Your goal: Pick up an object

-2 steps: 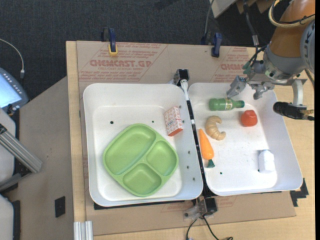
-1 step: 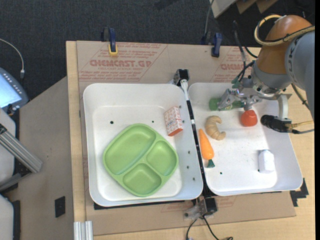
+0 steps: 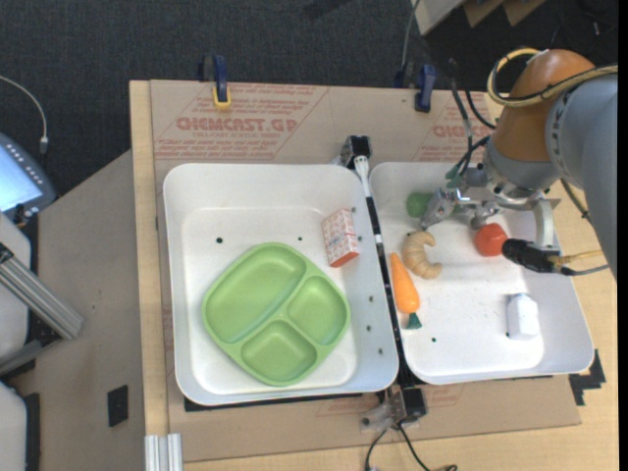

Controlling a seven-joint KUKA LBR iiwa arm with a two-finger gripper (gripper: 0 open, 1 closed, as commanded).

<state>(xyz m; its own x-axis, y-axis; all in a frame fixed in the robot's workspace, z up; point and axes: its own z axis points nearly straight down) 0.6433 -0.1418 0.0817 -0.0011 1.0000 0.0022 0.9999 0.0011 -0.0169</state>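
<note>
My gripper [image 3: 457,207] hangs low over the back of the right bin [image 3: 461,356], under the orange-banded wrist. A green round thing [image 3: 420,203] lies just to its left and a red tomato [image 3: 490,238] just to its front right. A tan croissant [image 3: 423,253] lies in front of the gripper, apart from it. An orange carrot [image 3: 404,283] rests along the bin's left wall. A white bottle [image 3: 522,315] lies at the right front. I see nothing held.
The left bin [image 3: 186,214] holds a green divided plate [image 3: 277,312] and a small red-and-white carton [image 3: 340,236]. A black-headed brush with a white handle [image 3: 361,170] lies on the rim between the bins. Blue clamps [image 3: 220,71] sit on the bench's back edge.
</note>
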